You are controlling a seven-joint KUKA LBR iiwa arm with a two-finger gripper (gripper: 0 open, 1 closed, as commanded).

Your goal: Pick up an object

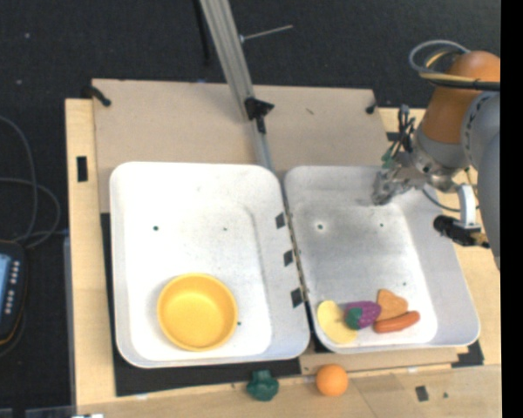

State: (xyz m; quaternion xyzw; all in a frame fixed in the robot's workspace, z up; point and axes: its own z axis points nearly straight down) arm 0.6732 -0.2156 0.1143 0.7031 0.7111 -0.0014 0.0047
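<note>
1. Setting: beige bench (200,120) on a dark floor, bearing two shallow white bins side by side, with a slanted metal rail (231,46) rising from the rear.
2. Gripper (385,190): sits over the far right corner of the right bin (357,233), low near its floor. Whether its jaws are parted or closed cannot be told at this size; nothing is seen between them.
3. Arm (453,111): grey with an orange band, reaching in from the right, cables trailing at the wrist.
4. Candidate objects: a tight cluster at the near edge of the right bin, well apart from the gripper. Items: pale yellow piece (331,320), purple piece (363,312) with a green bit beside it, orange wedge (390,302), red-orange sausage shape (397,323) (all touching or nearly so).
5. Other stock: yellow bowl (197,311) in the left bin (192,225); orange ball (331,380) and green object (262,385) on the bench outside the bins.
6. Handling note (judgement): the approach has not begun. Best to travel toward the near edge, pick an outer item such as the sausage shape, align the jaws across its narrow width, and descend straight to avoid nudging neighbours or the bin wall.
</note>
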